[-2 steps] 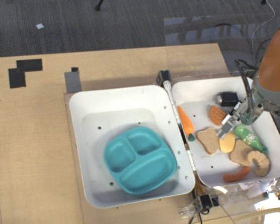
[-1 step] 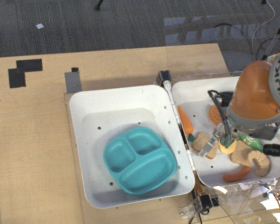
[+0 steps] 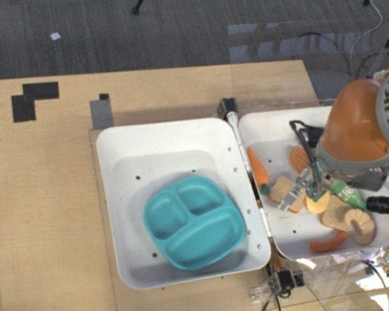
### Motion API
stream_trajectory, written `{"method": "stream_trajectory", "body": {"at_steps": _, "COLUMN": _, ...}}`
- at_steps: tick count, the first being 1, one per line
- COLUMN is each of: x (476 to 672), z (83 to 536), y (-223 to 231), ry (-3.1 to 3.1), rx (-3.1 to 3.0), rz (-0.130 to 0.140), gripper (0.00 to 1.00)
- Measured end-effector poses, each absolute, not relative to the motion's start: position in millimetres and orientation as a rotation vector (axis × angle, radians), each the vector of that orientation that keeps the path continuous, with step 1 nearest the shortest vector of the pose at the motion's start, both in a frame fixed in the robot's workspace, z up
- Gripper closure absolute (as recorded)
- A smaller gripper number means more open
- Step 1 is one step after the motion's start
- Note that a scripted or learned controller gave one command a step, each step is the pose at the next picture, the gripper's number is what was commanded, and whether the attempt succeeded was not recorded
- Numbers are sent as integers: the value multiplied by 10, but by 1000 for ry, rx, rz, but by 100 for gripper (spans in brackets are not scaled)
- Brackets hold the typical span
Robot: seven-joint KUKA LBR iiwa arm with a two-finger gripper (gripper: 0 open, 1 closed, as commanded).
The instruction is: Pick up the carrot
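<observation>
The carrot (image 3: 258, 168) is orange with a green tip and lies along the left wall of the right bin (image 3: 275, 126), pointing toward the back. My gripper (image 3: 307, 187) hangs over the middle of that bin, to the right of the carrot and clear of it. It sits just above a tan bread piece (image 3: 280, 191) and a yellow slice (image 3: 318, 204). The arm's orange band (image 3: 355, 124) covers the bin's back right part.
Around the gripper lie an orange round piece (image 3: 298, 157), a green bottle-like toy (image 3: 346, 194), two tan wooden pieces (image 3: 350, 221) and a red sausage (image 3: 330, 243). The left bin (image 3: 122, 195) holds a teal divided plate (image 3: 193, 222).
</observation>
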State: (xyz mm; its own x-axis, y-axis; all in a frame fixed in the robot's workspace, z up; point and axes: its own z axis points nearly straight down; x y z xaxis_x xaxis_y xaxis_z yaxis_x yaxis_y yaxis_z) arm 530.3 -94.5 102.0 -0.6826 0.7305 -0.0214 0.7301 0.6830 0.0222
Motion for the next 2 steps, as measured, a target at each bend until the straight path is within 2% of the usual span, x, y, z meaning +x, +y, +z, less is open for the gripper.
{"method": "stream_trajectory", "body": {"at_steps": 1, "x": 5286, "z": 1886, "y": 97, "ry": 2811, "rx": 1378, "rz": 17, "gripper": 100}}
{"method": "stream_trajectory", "body": {"at_steps": 2, "x": 5117, "z": 1920, "y": 1003, "ry": 2946, "rx": 1074, "rz": 10, "gripper": 100}}
